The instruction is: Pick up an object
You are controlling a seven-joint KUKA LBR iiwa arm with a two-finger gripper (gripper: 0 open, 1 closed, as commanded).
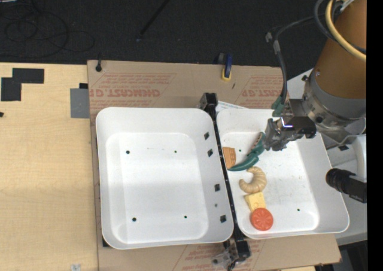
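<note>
Hanging over the right bin (pixel 335 204), the gripper (pixel 276 136) looks to pinch a green toy (pixel 254 157), lifting one end.

Both bins are plain white, the left bin (pixel 155 180) and the right bin (pixel 311 204), each dotted with a few small black marks; in the right one lie a tan croissant shape (pixel 254 179), a yellow block (pixel 256 201), a red-orange disc (pixel 261 219) and a green curved piece (pixel 251 159); the cardboard sheet (pixel 155 84) beneath is brown with red lettering; the counter (pixel 42 174) is pale wood; the arm (pixel 344 54) is orange above grey.
</note>
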